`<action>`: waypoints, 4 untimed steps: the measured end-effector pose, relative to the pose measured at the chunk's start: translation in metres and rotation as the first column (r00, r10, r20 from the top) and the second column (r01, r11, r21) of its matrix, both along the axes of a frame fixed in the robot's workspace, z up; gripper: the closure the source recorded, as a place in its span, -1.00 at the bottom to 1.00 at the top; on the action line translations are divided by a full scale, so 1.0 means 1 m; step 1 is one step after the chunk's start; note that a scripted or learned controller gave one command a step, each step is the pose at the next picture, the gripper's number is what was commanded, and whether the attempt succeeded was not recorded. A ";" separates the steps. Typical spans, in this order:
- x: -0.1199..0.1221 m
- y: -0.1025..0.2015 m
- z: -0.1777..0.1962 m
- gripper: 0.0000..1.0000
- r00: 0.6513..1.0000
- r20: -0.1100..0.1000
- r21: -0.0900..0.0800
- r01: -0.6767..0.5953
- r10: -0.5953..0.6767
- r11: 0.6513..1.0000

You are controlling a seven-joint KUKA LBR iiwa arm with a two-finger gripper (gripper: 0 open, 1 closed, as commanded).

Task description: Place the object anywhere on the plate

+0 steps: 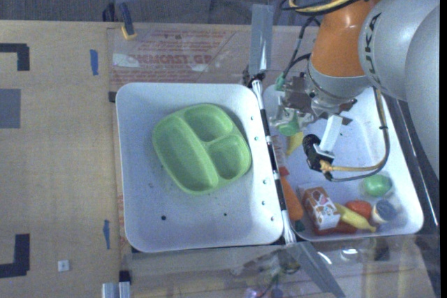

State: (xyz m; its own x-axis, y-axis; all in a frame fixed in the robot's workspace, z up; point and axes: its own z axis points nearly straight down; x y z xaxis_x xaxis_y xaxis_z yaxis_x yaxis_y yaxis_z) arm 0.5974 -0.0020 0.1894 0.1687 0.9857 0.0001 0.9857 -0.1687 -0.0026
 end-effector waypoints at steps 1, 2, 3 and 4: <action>0.046 0.063 -0.005 1.00 0.996 0.000 -0.001 0.093 -0.093 0.996; 0.047 0.063 -0.005 -1.00 0.996 0.001 -0.001 0.092 -0.092 0.996; 0.047 0.064 0.006 1.00 0.996 0.003 -0.002 0.089 -0.089 0.996; 0.047 0.065 0.006 -1.00 0.996 0.003 -0.002 0.089 -0.089 0.996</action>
